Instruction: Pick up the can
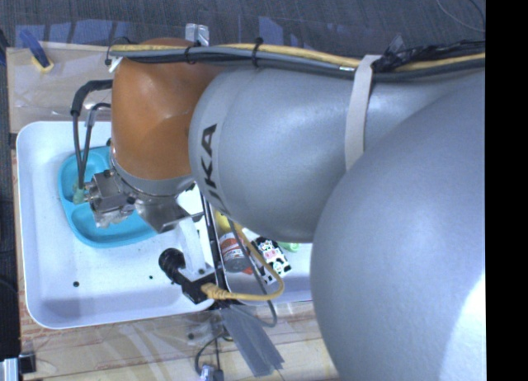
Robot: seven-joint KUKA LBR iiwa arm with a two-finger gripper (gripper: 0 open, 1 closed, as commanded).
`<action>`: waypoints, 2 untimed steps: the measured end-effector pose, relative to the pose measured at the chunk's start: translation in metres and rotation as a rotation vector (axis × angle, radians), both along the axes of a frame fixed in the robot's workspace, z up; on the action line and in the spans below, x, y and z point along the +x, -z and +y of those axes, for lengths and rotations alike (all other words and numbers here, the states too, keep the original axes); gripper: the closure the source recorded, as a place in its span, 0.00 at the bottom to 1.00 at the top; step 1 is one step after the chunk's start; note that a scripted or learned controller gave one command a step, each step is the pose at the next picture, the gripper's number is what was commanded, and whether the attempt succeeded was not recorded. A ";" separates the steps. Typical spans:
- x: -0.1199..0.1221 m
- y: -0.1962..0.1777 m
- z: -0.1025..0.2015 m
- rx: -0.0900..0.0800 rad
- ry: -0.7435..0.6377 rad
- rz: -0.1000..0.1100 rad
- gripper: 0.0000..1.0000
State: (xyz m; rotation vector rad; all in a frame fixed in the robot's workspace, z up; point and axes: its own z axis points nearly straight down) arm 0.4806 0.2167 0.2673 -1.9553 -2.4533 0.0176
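The can (232, 252), a small cylinder with a yellow top and a red-brown label, lies near the wall between the two bins, partly hidden behind a cable and the arm. My gripper (105, 203) hangs below the orange wrist band over the left bin (41, 289). It is directly above a blue dish-like object (87, 227), well to the left of the can. The wrist body covers the gripper's lower end.
The grey arm covers most of the right bin. A black-and-white patterned item (272, 257) and a bit of green (290, 246) lie beside the can. A black cable connector (172, 264) and a yellow cable (247, 293) hang over the left bin's right edge.
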 end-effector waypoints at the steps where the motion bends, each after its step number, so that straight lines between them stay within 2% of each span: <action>1: 0.000 -0.009 0.001 -0.001 -0.006 0.002 1.00; 2: 0.000 -0.019 0.002 -0.001 -0.012 0.003 1.00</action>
